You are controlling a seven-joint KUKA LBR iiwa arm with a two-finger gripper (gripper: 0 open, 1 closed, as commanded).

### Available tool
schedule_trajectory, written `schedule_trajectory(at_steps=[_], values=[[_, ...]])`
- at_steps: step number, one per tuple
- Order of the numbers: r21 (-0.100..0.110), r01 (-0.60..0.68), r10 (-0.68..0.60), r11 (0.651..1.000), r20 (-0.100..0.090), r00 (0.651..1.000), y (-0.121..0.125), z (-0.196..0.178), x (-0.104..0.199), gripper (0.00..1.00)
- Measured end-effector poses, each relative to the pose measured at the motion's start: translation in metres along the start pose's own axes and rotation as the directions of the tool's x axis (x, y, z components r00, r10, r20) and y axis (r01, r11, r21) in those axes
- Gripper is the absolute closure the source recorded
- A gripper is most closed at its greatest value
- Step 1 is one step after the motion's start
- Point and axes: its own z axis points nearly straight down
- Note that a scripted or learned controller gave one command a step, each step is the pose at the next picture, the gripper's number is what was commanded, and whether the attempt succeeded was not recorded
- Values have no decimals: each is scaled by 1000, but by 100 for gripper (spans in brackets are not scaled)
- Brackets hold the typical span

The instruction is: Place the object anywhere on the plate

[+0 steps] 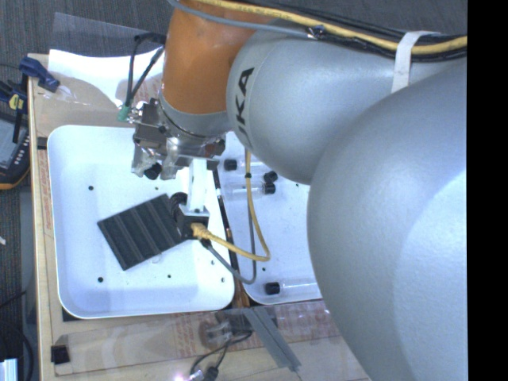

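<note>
Though jaws' (pixel 151 167) state unreadable — dark ribbed plate (pixel 143 230) flat in left bin (pixel 71 213), just below them.

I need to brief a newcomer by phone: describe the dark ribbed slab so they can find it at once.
Start at the left white bin, the one the arm's orange band hangs over. On its floor, below the gripper, lies the dark ribbed slab, a flat rectangle turned at a slant. It is the only large dark, grooved thing on that white floor.

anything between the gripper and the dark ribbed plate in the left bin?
No. Camera view shows bare white bin floor between gripper and ribbed plate.
</note>
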Motion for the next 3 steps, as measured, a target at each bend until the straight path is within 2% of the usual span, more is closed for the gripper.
schedule_trajectory(at_steps=[1,2,3], values=[[-2,109,-109,994,-3,994,69,13,69,100],[-7,495,-495,869,-1,869,85,35,89,100],[-7,495,-495,869,-1,869,85,35,89,0]])
